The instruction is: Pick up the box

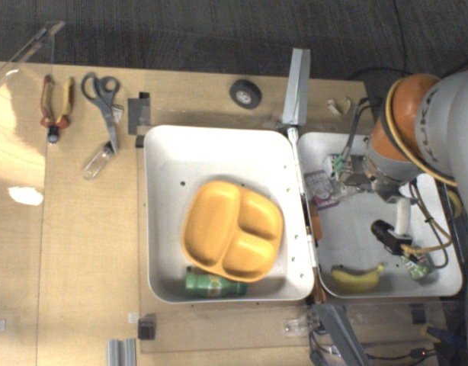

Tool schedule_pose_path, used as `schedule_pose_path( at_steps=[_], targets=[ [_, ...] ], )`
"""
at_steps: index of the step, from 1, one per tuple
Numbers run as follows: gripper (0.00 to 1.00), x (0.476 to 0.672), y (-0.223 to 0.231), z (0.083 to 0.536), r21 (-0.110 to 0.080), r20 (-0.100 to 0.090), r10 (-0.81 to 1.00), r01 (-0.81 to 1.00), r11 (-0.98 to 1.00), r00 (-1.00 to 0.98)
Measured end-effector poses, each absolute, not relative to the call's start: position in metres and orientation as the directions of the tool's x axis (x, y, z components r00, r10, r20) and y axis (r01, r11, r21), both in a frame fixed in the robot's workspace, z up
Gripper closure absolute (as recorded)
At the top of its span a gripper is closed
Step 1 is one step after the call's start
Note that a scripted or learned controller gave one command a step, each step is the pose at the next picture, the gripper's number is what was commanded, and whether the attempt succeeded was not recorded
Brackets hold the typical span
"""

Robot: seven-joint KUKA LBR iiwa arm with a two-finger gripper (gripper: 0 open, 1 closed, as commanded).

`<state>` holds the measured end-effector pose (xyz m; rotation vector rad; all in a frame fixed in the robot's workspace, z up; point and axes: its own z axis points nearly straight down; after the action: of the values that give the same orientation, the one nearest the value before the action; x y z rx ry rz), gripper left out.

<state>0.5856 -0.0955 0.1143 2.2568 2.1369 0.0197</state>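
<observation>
Orange-yellow plate (pixel 234 229), glossy, well away from the jaws; green bottle (pixel 213 284) at its edge. Just beside the jaws, a box (pixel 319 187) in grey-white with purple print. Yellow banana (pixel 357 277), dark-tipped, on a white bin (pixel 348 235). Tan counter (pixel 66 265), red-handled pliers (pixel 56 105), black tape roll (pixel 245 93).

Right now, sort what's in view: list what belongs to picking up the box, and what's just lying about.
For the job:
small box, by the left wall of the right bin
hand, close beside it

Lying about:
yellow divided plate
green bottle
banana
scissors
red-handled pliers
tape roll
</observation>
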Motion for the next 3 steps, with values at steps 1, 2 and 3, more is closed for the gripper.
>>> schedule_pose_path(
  at_steps=[1, 2, 3],
  targets=[
    [0.0, 0.585, -0.095, 0.114, 0.033, -0.013, 0.998, 0.998, -0.054, 0.054],
    [0.0, 0.605, -0.088, 0.094, 0.018, 0.0, 0.997, 0.996, -0.083, 0.083],
    [1.0, 0.609, -0.086, 0.108, 0.031, 0.0, 0.997, 0.996, -0.078, 0.078]
  ],
)
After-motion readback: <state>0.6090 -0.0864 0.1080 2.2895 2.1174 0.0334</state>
